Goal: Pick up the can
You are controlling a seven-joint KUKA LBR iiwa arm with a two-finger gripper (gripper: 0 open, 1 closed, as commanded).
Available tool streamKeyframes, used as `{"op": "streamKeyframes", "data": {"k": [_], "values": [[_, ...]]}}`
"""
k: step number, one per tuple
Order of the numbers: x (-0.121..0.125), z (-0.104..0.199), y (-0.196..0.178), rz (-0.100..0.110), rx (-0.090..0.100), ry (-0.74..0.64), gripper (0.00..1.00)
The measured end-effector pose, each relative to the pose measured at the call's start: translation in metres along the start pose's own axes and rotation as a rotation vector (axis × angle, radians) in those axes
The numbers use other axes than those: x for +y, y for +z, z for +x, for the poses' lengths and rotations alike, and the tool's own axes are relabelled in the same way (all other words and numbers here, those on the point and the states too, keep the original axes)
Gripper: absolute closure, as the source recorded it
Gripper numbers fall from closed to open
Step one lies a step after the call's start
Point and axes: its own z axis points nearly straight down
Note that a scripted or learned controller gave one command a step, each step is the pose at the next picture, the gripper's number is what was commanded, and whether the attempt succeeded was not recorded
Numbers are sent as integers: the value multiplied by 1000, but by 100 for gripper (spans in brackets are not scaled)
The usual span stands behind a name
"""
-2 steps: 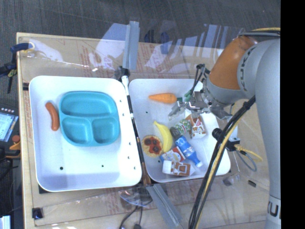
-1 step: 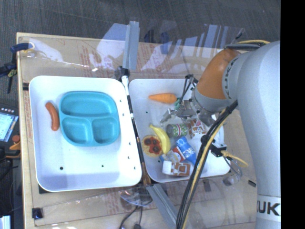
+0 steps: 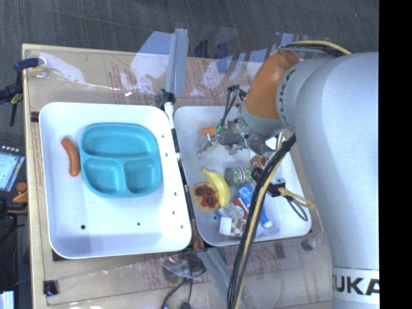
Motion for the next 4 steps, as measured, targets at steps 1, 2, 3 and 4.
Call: {"op": "streamKeyframes", "data": {"k": [1, 2, 3, 4], "values": [[-42, -47, -160, -1, -2, -22, 0], [-64, -45, -71, 4, 0, -17, 0], [-37, -45, 2, 4, 0, -24, 0], [24, -48, 0, 0, 0, -21, 0]]}}
